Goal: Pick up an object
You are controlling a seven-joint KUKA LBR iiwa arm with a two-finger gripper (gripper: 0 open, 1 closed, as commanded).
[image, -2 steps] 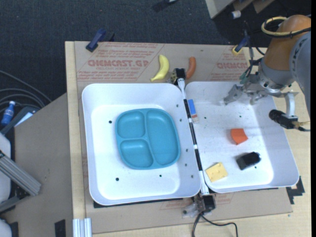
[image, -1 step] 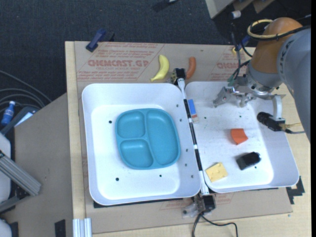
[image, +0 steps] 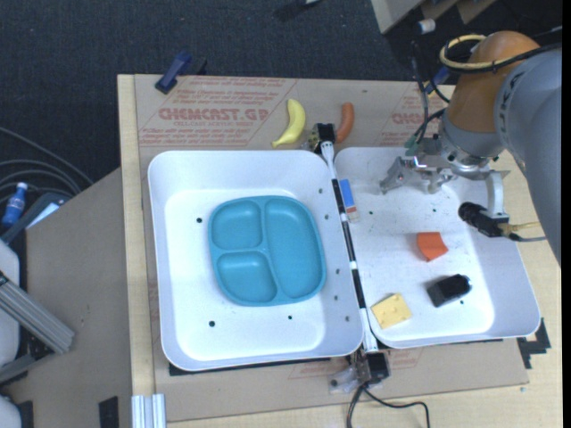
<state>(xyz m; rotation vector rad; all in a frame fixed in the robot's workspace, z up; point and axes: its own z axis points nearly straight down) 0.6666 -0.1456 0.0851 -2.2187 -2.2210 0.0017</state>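
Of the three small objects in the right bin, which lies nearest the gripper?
The orange block: it sits just below the gripper, while the black piece and yellow wedge lie nearer the bin's front edge.

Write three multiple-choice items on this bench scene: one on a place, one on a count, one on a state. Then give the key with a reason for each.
1. Where does the blue divided plate lie?
A. left bin
B. right bin
C. on the cardboard

2. How many loose objects lie in the right bin?
A. one
B. three
C. six

3. What is the gripper doing?
A. lifting the plate
B. poised over the right bin's far part
C. carrying the banana

Key: 1 A, the plate lies inside the left bin. 2 B, orange block, black object, yellow block. 3 B, it hangs there, apart from all three.
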